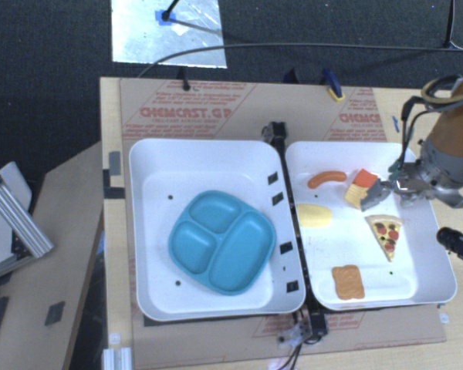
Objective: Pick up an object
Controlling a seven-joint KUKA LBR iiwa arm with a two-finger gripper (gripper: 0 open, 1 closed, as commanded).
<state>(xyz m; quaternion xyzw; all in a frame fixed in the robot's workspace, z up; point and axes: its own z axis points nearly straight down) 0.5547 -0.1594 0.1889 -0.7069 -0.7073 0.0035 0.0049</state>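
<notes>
Camera view, near edge first: I see a flat brown toast piece [347,281], then a pizza slice toy [386,235], a pale yellow oval [315,216]. Farther back, my gripper [383,188] hovers spread beside the orange-and-yellow wedge [360,187], not pinching it. I judge this the approach; next I must close squarely on it.

Orange-topped yellow block [360,187] — tilted, in the right bin's [440,284] far part.
</notes>
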